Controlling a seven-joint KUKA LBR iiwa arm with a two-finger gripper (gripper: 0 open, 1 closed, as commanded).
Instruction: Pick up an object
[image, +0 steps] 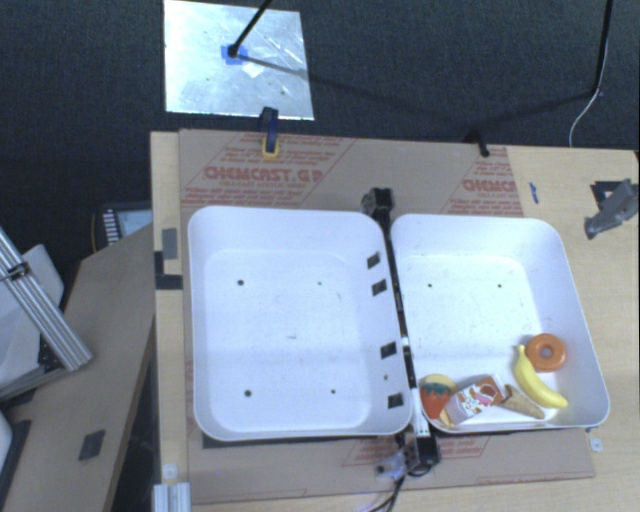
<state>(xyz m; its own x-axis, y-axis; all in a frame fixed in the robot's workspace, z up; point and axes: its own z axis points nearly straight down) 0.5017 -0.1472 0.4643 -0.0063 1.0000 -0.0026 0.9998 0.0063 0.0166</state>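
Lying in the right bin (560, 262), all along its near edge: a little row of toy food. Closest to the near right corner, a yellow banana (537, 380), bent like a smile. Touching the far end of the banana, an orange donut (546, 351) with a hole in the middle. Just left of the banana, a small brown cone-shaped piece (522, 403). Next to that, a white and red packet (474, 398), lying flat. Last in the row, a round red and orange thing (436, 395), tucked against the bin wall at the near left corner.

Sitting right beside it, the left bin (280, 230), wall against wall, with small black clips (380, 288) down the join. Under both bins, a brown cardboard sheet (300, 172), with a yellow clamp (270, 140) at its far edge.

Peeking in over the right edge of the bench, outside both bins and well apart from the food, a grey bit of the gripper (612, 208). Too little seen to tell whether spread or pressed together.
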